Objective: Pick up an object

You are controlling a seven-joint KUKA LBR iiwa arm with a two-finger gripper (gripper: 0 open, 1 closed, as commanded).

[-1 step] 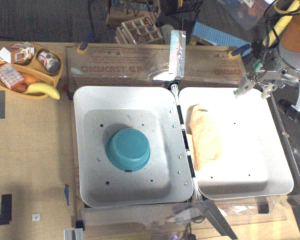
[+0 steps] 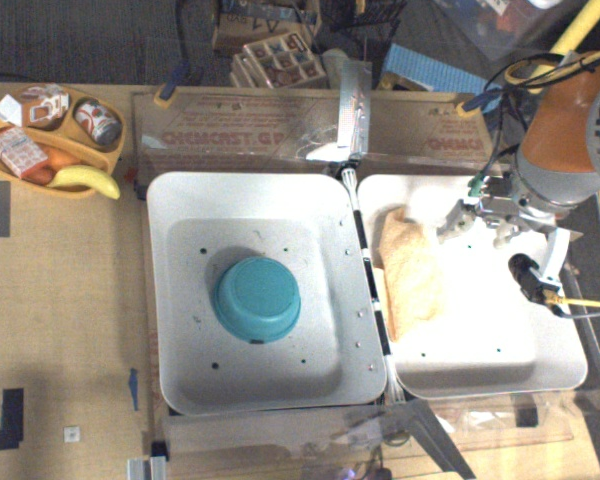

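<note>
Lying crumpled, pale tan cloth [image 2: 410, 273]

Smooth matt teal plastic bowl [image 2: 258, 299]; soft crumpled tan cloth [image 2: 410, 273]; glossy white bins [image 2: 180, 208]

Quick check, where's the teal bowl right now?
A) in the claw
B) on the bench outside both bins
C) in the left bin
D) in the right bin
C: the teal bowl sits upside down on the floor of the left bin, apart from the claw, which is over the right bin.
</note>
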